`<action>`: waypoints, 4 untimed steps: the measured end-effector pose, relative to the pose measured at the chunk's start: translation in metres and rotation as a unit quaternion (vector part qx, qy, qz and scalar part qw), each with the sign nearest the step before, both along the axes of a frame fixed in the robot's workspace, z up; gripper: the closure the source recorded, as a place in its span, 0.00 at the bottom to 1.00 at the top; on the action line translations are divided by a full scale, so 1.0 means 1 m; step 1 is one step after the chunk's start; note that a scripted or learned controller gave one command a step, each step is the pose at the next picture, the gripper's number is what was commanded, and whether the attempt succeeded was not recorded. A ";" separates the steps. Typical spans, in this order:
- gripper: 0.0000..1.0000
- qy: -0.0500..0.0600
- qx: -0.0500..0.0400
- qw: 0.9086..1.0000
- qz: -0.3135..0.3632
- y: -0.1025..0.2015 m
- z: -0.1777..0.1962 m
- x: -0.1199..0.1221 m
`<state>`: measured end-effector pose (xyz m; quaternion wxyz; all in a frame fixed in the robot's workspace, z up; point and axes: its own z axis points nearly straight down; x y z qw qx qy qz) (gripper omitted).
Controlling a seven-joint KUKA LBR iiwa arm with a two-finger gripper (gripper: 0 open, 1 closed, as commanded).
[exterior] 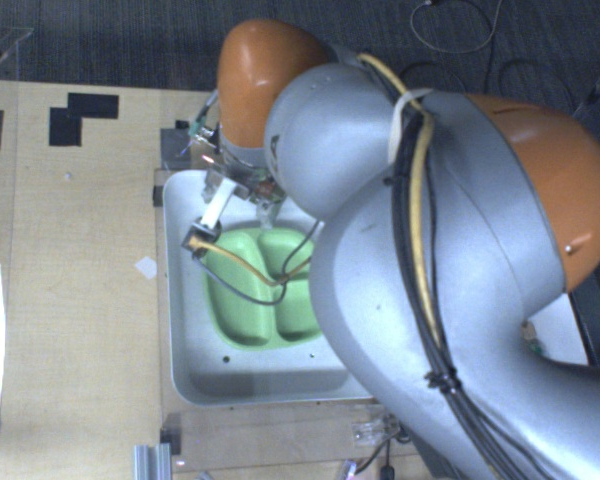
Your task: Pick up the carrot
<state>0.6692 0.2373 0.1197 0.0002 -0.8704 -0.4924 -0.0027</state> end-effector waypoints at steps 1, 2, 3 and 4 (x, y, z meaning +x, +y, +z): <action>0.00 0.000 0.000 0.999 -0.032 -0.001 0.049 -0.001; 0.00 0.000 0.001 0.999 -0.046 0.002 -0.003 0.001; 0.00 0.004 0.003 0.983 -0.182 0.003 0.001 -0.001; 0.00 0.001 0.002 0.975 -0.223 -0.003 0.011 -0.008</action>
